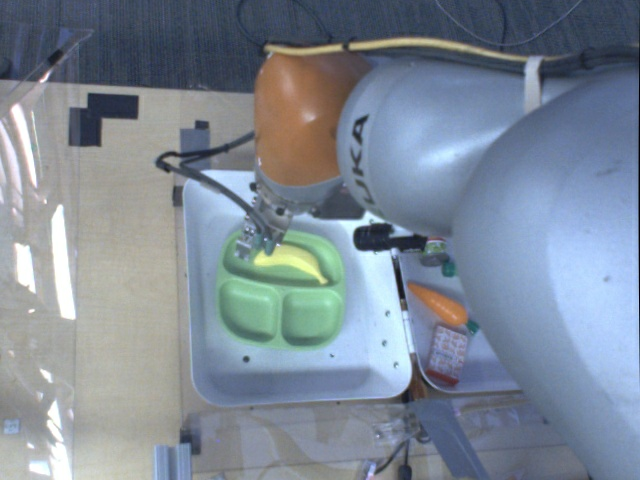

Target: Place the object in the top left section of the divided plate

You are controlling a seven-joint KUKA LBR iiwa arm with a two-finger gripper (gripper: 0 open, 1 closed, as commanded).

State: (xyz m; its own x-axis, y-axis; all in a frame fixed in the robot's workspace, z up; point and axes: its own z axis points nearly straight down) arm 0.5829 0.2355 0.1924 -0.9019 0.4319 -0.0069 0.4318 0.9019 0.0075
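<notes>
Grey arm [520, 168] overhangs white bin [210, 368]; floor perhaps carpeted.

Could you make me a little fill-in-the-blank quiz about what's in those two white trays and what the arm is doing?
1. The divided plate in the left bin is coloured ____.
2. The yellow banana lies in the plate's ____ section, the one farthest from the camera.
3. The gripper hangs right over the banana's ____ end.
4. In the right bin, the orange vegetable is a ____.

Missing words: green; large; left; carrot
</notes>
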